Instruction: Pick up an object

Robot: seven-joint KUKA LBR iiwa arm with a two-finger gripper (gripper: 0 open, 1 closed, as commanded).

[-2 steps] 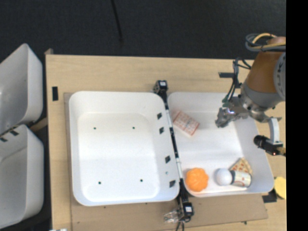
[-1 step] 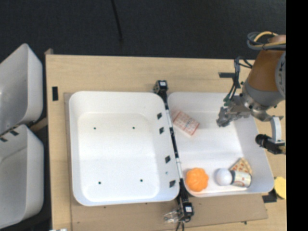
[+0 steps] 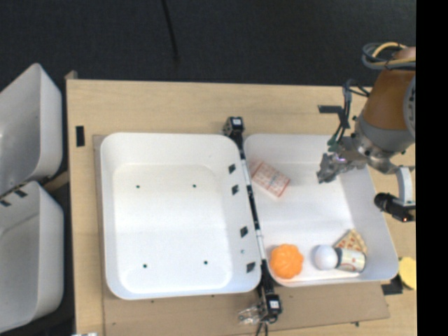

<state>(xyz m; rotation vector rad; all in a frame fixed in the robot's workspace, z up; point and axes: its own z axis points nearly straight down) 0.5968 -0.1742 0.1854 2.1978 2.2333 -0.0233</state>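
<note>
The right bin (image 3: pixel 301 152) holds a small pink patterned packet (image 3: pixel 269 178) near its upper left. Along its front wall lie an orange ball (image 3: pixel 286 260), a white ball (image 3: pixel 324 257) and a tan patterned cup-like item (image 3: pixel 350 249). My gripper (image 3: pixel 329 168) hangs over the bin's upper right part, to the right of the packet and apart from it. Nothing shows between its fingers.
The left bin (image 3: pixel 175 212) sits beside the right one, with black clips along the shared divider (image 3: pixel 246 201). White blocks (image 3: pixel 24 187) stand off the bench at the left. A yellow object (image 3: pixel 408 271) lies at the bench's right front corner.
</note>
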